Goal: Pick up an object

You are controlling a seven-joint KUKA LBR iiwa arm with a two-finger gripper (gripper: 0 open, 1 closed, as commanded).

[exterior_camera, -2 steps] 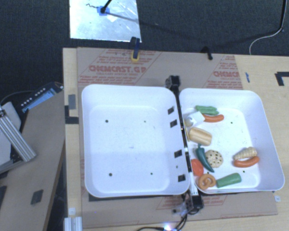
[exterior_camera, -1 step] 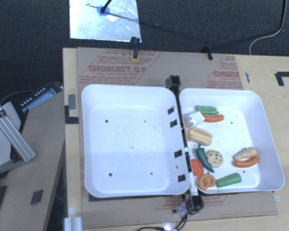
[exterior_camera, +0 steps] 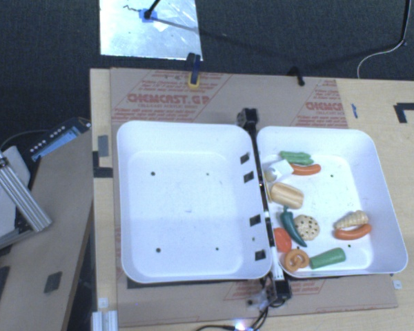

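Note:
The right white bin (exterior_camera: 379, 178) holds several toy foods. A green pod (exterior_camera: 294, 157) and an orange-red sausage (exterior_camera: 306, 169) lie at its far left. Below them rests a tan bread roll (exterior_camera: 286, 195). A dark green pepper (exterior_camera: 291, 227) lies beside a round speckled cookie (exterior_camera: 306, 226). A red piece (exterior_camera: 282, 239) and an orange pretzel (exterior_camera: 294, 258) sit at the near left corner, next to a green cucumber (exterior_camera: 328, 257). A cream croissant (exterior_camera: 351, 220) rests on a second orange sausage (exterior_camera: 352, 232).
The left white bin (exterior_camera: 186, 198) adjoins the right one along a black clamped divider (exterior_camera: 259, 192). Both stand on a cardboard sheet (exterior_camera: 214, 95). A silver panel (exterior_camera: 148, 19) lies on the floor behind, and a metal frame (exterior_camera: 14, 192) stands at the left.

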